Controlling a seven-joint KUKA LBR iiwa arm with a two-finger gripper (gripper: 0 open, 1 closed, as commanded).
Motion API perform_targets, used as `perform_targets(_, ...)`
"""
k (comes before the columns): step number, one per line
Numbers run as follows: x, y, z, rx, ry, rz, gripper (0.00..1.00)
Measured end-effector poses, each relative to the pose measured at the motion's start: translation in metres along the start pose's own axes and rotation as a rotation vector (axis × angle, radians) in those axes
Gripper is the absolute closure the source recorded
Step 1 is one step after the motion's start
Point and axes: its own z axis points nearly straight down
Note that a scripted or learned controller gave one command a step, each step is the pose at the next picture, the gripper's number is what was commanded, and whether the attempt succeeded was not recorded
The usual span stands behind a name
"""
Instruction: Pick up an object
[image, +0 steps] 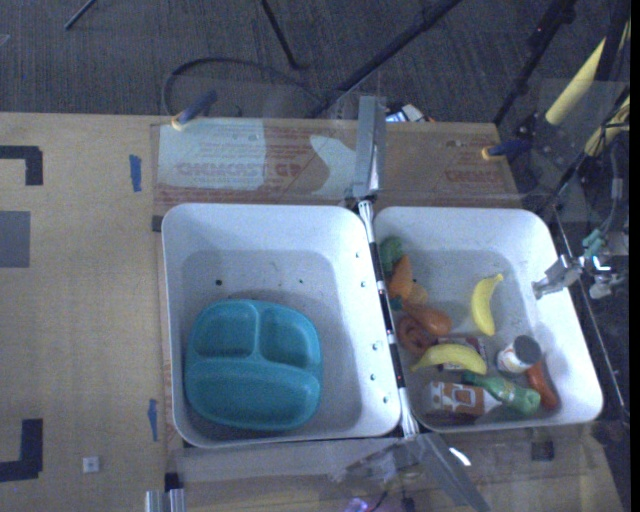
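Two shallow white plastic bins side by side on the wooden tabletop (80, 300). Left bin (200, 235): one teal three-compartment plate (253, 364). Right bin (560, 350): two yellow toy bananas, one (484, 303) at centre, one (450, 357) toward 7 o'clock, plus assorted toy food. Gripper (560, 272) at 3 o'clock rim; can't tell its state.

Right bin (560, 300) centre open; toys (450, 357) crowd left, front.
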Motion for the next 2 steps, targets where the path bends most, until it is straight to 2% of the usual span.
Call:
perform_targets(1,0.031,0.013,0.140,-0.006,-0.003,-0.143,0.00)
perform_targets(2,0.029,0.013,0.129,-0.010,-0.003,-0.139,1.00)
